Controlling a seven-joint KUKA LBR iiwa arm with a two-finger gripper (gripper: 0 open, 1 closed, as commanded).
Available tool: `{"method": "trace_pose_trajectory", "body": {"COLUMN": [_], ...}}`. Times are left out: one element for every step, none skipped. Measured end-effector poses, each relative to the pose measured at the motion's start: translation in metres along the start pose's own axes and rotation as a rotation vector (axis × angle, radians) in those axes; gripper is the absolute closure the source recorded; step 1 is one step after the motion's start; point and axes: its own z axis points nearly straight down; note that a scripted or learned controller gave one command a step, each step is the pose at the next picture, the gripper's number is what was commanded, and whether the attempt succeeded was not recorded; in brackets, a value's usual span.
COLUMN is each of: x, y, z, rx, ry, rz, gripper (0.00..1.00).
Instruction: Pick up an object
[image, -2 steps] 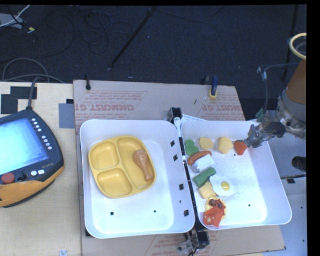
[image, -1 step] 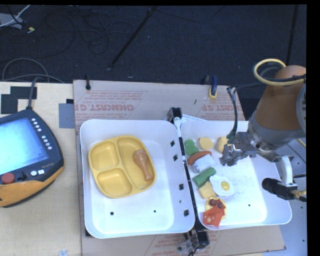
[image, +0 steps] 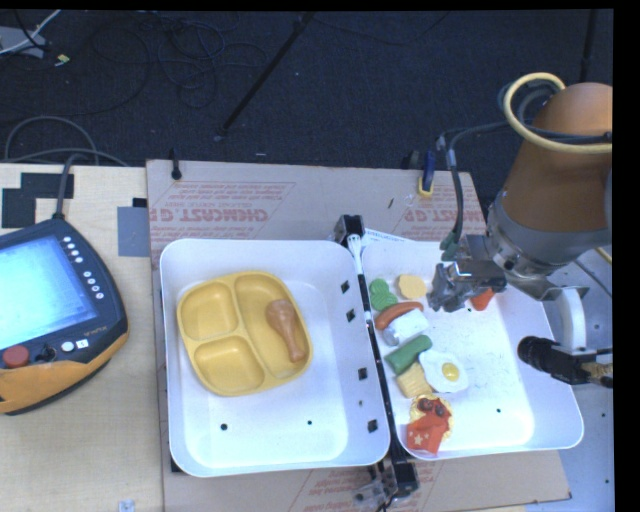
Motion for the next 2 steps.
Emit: {"method": "trace_pose_trajectory", "body": {"x": [0.071, 0.082], "y": [-0.022, -0.05], "z": [-0.08, -0.076], "rx": [-0.001, 0.009], "ry": [0.001, -0.002], "rz": [-0.002, 0.005], "gripper": [1.0, 1.0]}}
